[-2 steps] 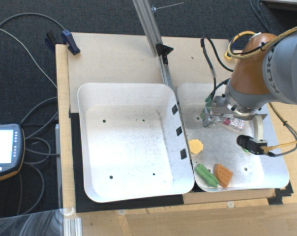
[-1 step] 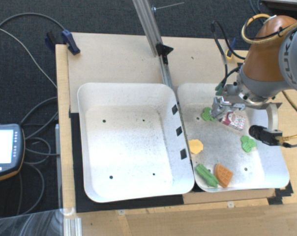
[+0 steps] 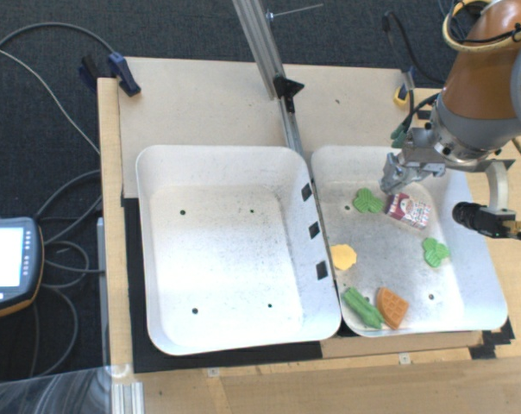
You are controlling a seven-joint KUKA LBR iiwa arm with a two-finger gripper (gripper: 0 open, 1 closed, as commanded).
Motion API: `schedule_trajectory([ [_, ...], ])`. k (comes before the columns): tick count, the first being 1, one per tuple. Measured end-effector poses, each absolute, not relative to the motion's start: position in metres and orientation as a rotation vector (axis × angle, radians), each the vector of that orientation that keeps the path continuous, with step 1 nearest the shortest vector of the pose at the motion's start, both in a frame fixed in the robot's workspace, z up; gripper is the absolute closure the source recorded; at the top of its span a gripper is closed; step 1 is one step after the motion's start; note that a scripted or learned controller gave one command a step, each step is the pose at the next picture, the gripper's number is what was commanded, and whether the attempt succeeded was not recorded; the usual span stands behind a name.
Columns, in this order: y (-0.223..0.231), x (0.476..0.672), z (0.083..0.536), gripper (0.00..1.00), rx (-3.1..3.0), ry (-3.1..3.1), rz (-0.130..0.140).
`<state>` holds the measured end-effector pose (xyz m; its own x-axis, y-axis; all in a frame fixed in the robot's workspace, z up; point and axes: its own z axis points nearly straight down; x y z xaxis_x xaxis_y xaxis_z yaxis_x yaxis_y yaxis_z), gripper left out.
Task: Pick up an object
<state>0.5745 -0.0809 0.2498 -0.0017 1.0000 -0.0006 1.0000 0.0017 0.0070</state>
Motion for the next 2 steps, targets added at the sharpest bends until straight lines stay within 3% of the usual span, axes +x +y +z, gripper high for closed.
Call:
schedule_trajectory([
  [2, 0.040, 0.575, 0.238, 1.00, 2.217, 2.233, -0.001],
])
